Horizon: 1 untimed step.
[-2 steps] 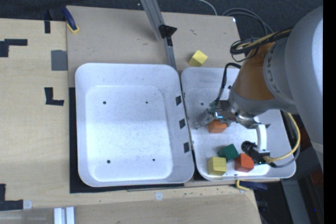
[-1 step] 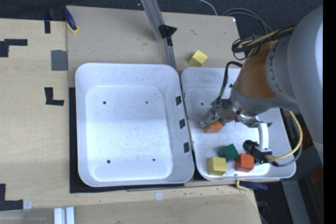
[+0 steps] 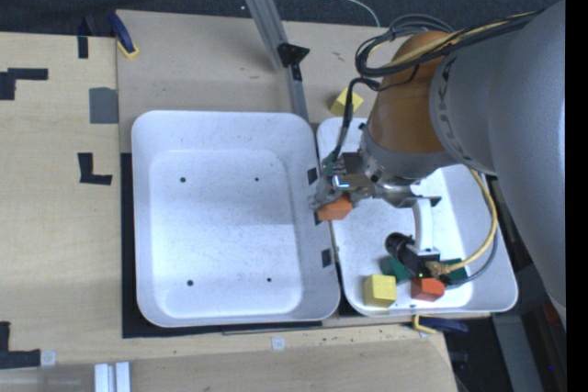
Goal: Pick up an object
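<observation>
Three loose pieces near in the right bin (image 3: 496,294) — yellow block (image 3: 378,290), green block (image 3: 401,269), red block (image 3: 427,288) — then farther, orange block (image 3: 334,208) under gripper (image 3: 336,194), grasp impossible to confirm, lift apparently pending.
</observation>
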### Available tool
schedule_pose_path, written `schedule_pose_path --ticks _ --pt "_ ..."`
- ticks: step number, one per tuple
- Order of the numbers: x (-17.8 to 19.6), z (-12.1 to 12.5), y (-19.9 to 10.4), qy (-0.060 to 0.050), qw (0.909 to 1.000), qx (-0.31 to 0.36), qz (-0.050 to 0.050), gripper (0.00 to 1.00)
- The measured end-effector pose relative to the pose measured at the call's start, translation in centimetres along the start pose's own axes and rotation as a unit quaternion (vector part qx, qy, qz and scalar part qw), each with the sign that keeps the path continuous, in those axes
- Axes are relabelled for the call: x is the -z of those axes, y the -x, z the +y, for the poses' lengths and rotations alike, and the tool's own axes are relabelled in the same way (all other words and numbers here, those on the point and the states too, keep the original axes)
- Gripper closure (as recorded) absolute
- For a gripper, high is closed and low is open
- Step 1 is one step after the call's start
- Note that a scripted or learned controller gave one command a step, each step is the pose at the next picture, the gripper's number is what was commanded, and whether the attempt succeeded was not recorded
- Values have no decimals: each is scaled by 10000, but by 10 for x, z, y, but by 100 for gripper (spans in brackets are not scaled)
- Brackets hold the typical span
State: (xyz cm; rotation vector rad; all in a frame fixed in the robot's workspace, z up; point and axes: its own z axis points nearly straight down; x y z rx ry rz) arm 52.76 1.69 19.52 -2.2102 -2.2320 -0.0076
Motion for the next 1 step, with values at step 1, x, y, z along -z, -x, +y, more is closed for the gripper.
schedule_pose_path --ticks 1 --pt "21 -15 -61 -23 10000 -4 -3 100"
